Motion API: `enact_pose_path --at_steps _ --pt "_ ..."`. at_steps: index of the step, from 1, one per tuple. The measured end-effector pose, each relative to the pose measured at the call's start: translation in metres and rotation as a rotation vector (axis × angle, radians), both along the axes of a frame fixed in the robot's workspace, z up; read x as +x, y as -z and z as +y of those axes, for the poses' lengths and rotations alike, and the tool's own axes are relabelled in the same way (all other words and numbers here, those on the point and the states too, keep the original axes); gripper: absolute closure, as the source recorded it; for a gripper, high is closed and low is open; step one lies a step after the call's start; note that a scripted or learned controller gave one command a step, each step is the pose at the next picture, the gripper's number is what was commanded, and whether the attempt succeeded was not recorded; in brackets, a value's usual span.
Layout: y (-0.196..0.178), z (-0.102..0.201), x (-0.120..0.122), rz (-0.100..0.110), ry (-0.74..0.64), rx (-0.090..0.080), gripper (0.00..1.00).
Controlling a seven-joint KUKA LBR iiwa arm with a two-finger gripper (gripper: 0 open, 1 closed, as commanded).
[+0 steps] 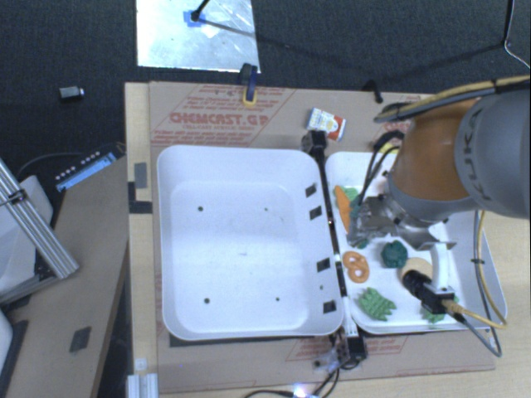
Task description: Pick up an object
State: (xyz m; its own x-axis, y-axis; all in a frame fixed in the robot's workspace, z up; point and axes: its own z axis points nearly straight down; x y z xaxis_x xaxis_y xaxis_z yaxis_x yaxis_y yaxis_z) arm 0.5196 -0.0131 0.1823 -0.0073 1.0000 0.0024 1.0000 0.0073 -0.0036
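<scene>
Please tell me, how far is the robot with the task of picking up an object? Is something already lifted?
Done: the arm has reached over the right bin and the gripper is low among the objects, beside the orange carrot-like piece. In hand: nothing can be confirmed; the view does not show any object held. Left: grasping and lifting. The pretzel, the dark green piece and the light green piece lie in the bin.

White left bin (241, 239), white right bin (489, 293), grey arm (498, 148) with orange band (431, 160), orange carrot (342, 206), orange-brown pretzel (356, 266), dark green lump (394, 253), bright green ridged piece (375, 303) at 5 o'clock, tan cardboard (224, 114) with red lettering, dark carpet (66, 31)
</scene>
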Motion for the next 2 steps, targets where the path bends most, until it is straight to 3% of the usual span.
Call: enact_pose_path --at_steps 1,2 --pt "-0.0167 0.0925 0.0329 -0.008 -0.006 0.001 1.0" --pt "-0.0264 0.0859 0.032 -0.006 0.001 -0.001 1.0"
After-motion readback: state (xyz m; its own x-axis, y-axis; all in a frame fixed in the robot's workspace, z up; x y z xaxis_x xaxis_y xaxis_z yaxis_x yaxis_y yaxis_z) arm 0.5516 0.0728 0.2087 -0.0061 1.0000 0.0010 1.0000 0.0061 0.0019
